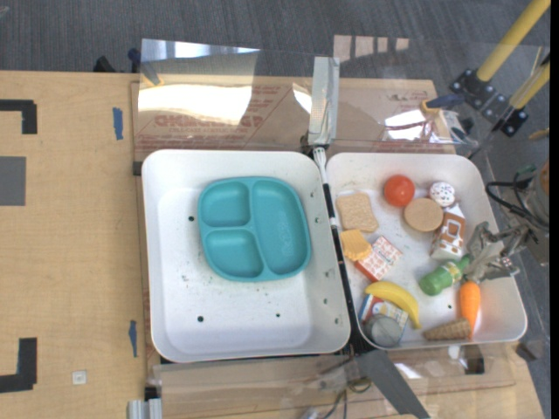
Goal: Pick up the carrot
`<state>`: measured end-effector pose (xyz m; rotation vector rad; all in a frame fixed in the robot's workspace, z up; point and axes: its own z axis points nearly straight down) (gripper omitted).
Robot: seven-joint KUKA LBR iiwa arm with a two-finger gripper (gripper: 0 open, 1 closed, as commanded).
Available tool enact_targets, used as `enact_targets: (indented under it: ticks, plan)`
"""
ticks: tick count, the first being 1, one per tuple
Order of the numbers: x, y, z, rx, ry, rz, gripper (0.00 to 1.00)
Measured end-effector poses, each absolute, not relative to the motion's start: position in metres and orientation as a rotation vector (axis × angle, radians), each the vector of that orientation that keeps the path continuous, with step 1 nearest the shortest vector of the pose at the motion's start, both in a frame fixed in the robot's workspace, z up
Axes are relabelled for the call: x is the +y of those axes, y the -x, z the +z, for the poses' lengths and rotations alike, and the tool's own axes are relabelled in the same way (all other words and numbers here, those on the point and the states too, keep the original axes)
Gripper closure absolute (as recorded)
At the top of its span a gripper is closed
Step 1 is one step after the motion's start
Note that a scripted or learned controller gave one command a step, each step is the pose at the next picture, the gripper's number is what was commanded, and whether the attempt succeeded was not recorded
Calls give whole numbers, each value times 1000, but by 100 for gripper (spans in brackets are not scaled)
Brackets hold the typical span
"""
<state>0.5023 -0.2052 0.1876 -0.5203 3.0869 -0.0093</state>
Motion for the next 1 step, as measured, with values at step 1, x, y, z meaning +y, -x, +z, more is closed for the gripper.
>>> enact_targets:
  ticks: [1]
  plan:
    - [-224, -493, 224, 3129, 120, -5, 100]
